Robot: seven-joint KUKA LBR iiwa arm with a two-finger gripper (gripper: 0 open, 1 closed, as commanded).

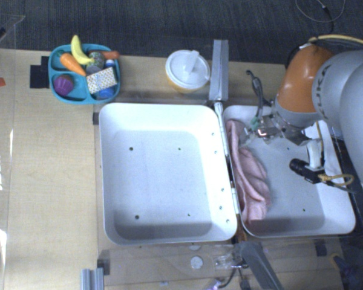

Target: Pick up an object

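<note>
A crumpled pink cloth towel [249,175] lies in the right-hand shallow white plastic bin [302,217], stretched along that bin's left wall. Its long axis runs from the bin's far left corner down toward the near left corner, with the bulkier, bunched end toward the near edge. There is one such towel.

The grey arm with the orange band [302,77] reaches over the far edge of the right bin, and its two-finger gripper [258,127] sits low near the far left corner, just beside the towel's narrow far end. I cannot tell how wide the tool stands, nor whether it touches the cloth.

The left-hand shallow white plastic bin [163,171] sits beside it; that makes two bins. On the bench's far edge stand one round white lidded cup [187,69] and one blue compartment tray of toy food [83,73].
</note>
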